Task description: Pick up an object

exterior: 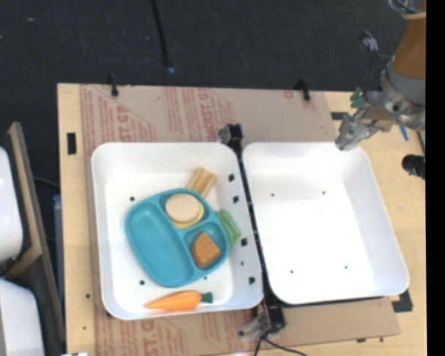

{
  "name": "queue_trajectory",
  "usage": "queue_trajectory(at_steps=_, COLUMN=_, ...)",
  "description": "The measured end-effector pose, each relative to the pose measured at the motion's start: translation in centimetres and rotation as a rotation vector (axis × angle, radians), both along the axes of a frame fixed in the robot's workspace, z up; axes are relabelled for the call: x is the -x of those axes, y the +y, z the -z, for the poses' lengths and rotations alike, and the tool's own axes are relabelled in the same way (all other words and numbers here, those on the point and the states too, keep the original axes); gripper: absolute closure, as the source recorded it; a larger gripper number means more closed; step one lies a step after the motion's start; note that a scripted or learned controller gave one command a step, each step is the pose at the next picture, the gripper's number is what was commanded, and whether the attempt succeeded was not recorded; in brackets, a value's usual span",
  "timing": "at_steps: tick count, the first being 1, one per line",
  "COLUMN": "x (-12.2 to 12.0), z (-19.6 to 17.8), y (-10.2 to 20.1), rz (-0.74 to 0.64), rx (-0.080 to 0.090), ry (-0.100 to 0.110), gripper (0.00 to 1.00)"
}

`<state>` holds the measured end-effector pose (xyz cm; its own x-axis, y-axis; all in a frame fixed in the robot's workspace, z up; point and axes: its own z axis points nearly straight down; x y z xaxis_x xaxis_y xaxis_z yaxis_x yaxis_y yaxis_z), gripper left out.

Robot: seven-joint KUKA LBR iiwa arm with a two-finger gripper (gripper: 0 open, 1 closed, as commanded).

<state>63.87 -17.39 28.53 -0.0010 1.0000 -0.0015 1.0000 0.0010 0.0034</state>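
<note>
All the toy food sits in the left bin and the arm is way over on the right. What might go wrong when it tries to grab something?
The gripper hangs by the right bin's far corner, so it must cross the divider; a low sweep might clip the rims. The round biscuit and brown waffle lie flat in the blue tray, so fingers may hit the tray's walls or drag it along. The carrot lies close to the left bin's near wall, leaving little room.
</note>
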Motion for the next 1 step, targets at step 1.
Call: queue_trajectory(at_steps=1, x=0.01, z=0.04, y=-0.01, rz=0.0, rx=0.001, ry=0.001, gripper=0.0)
